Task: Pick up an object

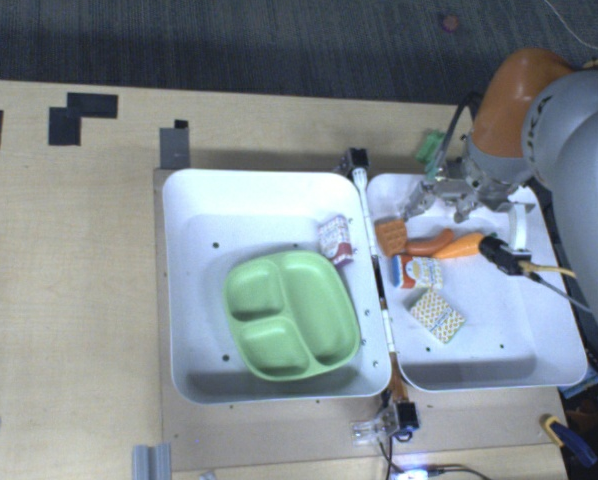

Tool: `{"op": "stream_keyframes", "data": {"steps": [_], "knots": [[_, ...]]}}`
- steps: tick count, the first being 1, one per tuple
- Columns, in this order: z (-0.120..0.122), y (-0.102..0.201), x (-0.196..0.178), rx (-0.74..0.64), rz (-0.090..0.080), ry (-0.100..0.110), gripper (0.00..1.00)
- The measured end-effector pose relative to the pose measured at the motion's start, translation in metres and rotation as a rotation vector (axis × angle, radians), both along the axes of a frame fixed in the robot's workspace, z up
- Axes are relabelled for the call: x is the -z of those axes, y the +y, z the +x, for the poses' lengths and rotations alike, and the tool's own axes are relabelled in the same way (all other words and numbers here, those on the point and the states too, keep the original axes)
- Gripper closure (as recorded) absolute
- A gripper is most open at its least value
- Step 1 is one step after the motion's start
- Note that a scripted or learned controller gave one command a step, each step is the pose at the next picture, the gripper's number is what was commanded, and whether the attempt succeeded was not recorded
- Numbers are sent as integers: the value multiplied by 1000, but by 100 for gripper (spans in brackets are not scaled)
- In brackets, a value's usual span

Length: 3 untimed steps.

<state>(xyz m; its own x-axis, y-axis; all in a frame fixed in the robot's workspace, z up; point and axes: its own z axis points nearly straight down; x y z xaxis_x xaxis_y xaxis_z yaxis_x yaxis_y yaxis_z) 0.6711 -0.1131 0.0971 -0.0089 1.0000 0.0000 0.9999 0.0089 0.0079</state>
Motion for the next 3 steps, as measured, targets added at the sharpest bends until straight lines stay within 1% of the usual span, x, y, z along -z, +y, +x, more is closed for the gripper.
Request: {"op": "stream_keyframes", "data": {"steps": [1, 2, 3], "knots": [[-2, 31, 12, 3, 0, 4, 0], [0, 31, 0, 1, 1, -1, 100], [0, 31, 0, 1, 1, -1, 0]]}}
